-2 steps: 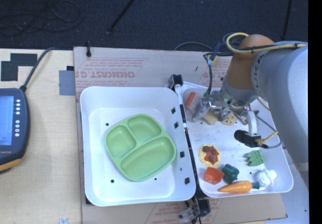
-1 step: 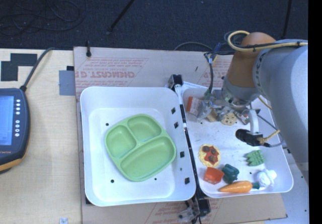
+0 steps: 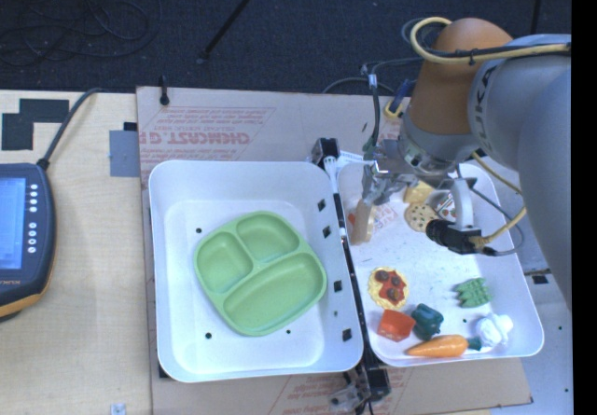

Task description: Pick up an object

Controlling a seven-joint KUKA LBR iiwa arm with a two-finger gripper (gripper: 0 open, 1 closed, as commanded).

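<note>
Claw (image 3: 373, 191) over right bin's (image 3: 522, 329) upper left, grip state unclear, beige item (image 3: 360, 223) just below

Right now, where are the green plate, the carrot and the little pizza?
Green plate (image 3: 259, 271), camera view, the big lower compartment.
Carrot (image 3: 436, 346), camera view, middle of the orange body.
Little pizza (image 3: 389, 286), camera view, its topped centre.

Grey arm (image 3: 522, 105) from the right (orange band above wrist), gripper (image 3: 378, 187) pointing down.

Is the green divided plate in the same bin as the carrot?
No. The green plate lies in the left bin; the carrot lies in the right bin.
</note>
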